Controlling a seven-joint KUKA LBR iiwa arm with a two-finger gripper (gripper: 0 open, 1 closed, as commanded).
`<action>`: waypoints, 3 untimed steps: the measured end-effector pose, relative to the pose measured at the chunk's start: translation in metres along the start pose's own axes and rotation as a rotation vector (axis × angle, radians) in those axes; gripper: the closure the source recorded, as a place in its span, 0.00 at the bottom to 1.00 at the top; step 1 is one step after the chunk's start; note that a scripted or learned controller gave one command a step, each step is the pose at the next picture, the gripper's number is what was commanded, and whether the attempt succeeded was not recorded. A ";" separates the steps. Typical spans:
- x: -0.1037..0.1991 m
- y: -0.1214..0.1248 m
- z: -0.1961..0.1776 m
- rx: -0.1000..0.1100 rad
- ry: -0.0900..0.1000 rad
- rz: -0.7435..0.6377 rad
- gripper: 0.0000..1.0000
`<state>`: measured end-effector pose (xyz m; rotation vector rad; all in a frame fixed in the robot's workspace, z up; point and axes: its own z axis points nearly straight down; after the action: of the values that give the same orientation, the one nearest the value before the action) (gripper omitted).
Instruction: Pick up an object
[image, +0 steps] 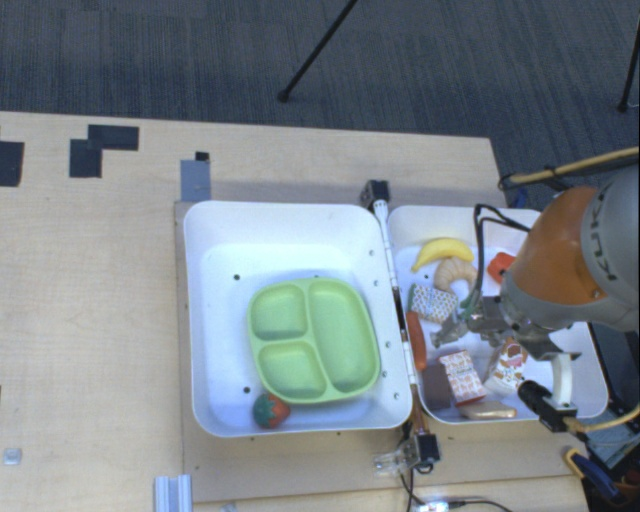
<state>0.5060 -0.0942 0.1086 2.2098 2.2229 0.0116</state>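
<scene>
The arm (560, 265) reached in from the view's right and hung over the right bin (440, 218), with the gripper (475, 325) low above the middle of that bin. Seen from above, it could not be told whether the gripper was open or closed, or whether it held anything.

The things to pick lay crowded in the right bin. A banana (443, 250) rested against the bin's far wall, and a pale bread roll (456, 272) touched it on the near side. An orange-red piece (500, 266) sat by the same far wall, further toward the bin's right side and partly under the arm. A patterned packet (433, 300) in blue and white lay in the bin's left half, just beside the gripper. A thin red stick (416, 340) ran along the bin's left wall. A small box (461, 376) in red and white stood in the near half of the bin, just on the near side of the gripper, and a red and white pouch (508, 368) lay beside it toward the bin's right. A tan sausage (487, 411) lay along the bin's near wall.

Touching the right bin on the view's left stood the left bin (215, 300). It held a green divided plate (315, 340), and a strawberry (268, 410) lay in its near corner, furthest from the right bin.
</scene>
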 end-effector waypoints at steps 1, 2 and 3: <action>0.001 0.001 -0.010 -0.002 0.001 -0.002 1.00; 0.001 0.001 -0.010 -0.003 0.001 -0.002 0.00; 0.008 -0.016 0.020 -0.003 -0.007 0.009 0.00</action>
<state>0.4901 -0.0867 0.0883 2.2150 2.2076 0.0078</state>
